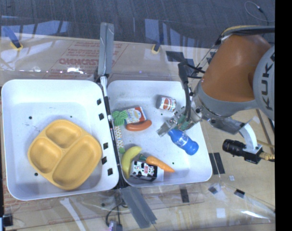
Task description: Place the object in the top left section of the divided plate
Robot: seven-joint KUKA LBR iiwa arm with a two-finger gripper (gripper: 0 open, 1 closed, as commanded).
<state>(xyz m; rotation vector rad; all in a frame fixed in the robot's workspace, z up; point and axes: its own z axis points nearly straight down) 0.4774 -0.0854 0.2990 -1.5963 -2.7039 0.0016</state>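
Observation:
A yellow divided plate (64,153) lies in the left bin (20,97), with its two small sections at the upper left and one large section at the lower right. My gripper (173,125) hangs low over the right bin (203,165), at the upper left end of a blue bottle (184,142) that lies on its side. Whether the gripper touches the bottle is unclear from this slant. The arm's orange band and grey wrist hide the bin's right wall.
The right bin also holds a small can (167,103), a green and orange packet (129,115), a sausage (138,125), a banana (128,157), a carrot (160,163) and a black and white carton (146,171). A central divider (107,124) separates the bins.

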